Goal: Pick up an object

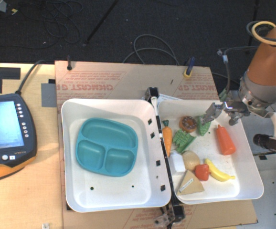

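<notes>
My gripper (222, 116) hangs over the far part of the right bin (252, 175), with its fingers spread open and nothing between them. Its left finger (210, 112) is just above a small green piece (204, 128). An orange-red bottle (225, 140) lies just below the right finger. Further left are a brown donut-like piece (188, 123), a green leafy toy (182, 140) and a carrot (167, 137). Toward the near side lie a beige potato (191, 159), a red tomato (202, 172), a banana (220, 172), a tan wedge (190, 184) and a white block (177, 163).
The left bin (76, 190) holds a teal divided plate (107, 147). A black divider (161, 147) runs between the two bins. A tablet-like pendant (6, 128) rests at the bench's left. Cables cross the dark floor behind.
</notes>
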You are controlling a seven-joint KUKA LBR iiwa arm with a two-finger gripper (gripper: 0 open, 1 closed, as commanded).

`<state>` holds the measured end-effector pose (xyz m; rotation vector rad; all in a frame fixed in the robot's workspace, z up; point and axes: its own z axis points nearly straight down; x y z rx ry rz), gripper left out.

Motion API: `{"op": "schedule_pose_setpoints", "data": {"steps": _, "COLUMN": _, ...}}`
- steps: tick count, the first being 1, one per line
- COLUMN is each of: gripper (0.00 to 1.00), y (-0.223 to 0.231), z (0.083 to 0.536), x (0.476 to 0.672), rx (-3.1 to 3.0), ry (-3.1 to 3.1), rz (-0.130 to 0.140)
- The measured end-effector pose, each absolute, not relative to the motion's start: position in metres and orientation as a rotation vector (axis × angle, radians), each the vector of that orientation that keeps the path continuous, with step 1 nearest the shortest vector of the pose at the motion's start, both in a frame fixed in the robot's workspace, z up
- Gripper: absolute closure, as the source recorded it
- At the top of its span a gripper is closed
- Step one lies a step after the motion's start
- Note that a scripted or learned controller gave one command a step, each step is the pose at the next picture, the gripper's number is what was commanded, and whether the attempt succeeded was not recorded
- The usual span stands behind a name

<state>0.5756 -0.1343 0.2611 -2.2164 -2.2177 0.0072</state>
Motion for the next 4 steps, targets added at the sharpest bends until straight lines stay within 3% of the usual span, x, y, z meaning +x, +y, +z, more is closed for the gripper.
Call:
{"op": "schedule_pose_setpoints", "data": {"steps": 1, "gripper": 0.00, "y": -0.116, "z": 0.168, "x": 0.519, "rx": -2.209, "ry": -2.211, "rz": 0.015}}
{"op": "schedule_pose_setpoints", "data": {"steps": 2, "gripper": 0.00, "y": -0.132, "z": 0.102, "x": 0.485, "rx": -2.225, "ry": -2.221, "rz": 0.000}}
{"op": "schedule_pose_setpoints", "data": {"steps": 3, "gripper": 1.00, "y": -0.132, "z": 0.105, "x": 0.481, "rx": -2.220, "ry": -2.204, "rz": 0.010}}
{"op": "schedule_pose_setpoints", "data": {"steps": 4, "gripper": 1.00, "y": -0.025, "z": 0.189, "x": 0.532, "rx": -2.209, "ry": -2.232, "rz": -0.003}}
